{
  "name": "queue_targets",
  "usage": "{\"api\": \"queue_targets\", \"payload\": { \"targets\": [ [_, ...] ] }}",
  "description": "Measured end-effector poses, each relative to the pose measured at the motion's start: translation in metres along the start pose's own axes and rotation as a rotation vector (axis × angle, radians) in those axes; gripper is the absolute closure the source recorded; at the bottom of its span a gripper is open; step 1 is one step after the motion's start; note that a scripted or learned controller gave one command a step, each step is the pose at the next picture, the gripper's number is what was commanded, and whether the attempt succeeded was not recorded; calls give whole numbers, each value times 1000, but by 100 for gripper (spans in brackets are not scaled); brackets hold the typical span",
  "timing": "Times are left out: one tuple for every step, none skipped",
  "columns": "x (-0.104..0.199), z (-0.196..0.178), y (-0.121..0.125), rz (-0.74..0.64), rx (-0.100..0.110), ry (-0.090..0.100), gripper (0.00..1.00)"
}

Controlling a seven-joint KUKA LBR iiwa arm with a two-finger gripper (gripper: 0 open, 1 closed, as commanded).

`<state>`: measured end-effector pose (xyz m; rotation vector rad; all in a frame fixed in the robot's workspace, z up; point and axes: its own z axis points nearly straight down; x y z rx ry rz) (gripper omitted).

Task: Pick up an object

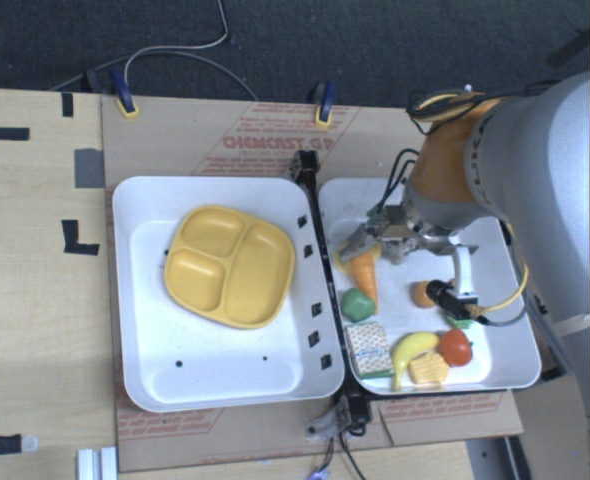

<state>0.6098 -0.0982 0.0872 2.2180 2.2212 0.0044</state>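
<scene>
Over in the right bin (515, 363) sits the pile of pickable things: a toy carrot (364, 273) lying near the bin's left wall, its top pointing up toward the pincer (383, 240), and right below it a round green piece (357, 305). Below that, a small patterned packet (368, 347) lies flat by the bin's near-left corner, with a yellow banana (412, 350) curling beside it, a pale yellow block (428, 369) touching the banana, and a red tomato-like ball (456, 348) just to the right. A small orange piece (422, 293) rests mid-bin, next to a black fitting on the wrist. The pincer hovers just above the carrot's upper end, fingers spread apart, nothing between them; whether a fingertip touches the carrot is hard to say. The grey arm (545, 168) with its orange band (445, 163) sweeps in from the right over the bin's far side. Across the divider, the left bin (140, 368) holds a yellow sectioned plate (229, 265), three compartments, set toward the far half. Both bins rest on a cardboard sheet (215, 133) clamped to the table (25, 298).
</scene>
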Motion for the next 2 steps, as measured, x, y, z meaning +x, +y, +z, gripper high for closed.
{"api": "queue_targets", "payload": {
  "targets": [
    [0,-15,4,-1,-10,0,100],
    [81,-99,-6,-2,0,0,100]
  ]
}}
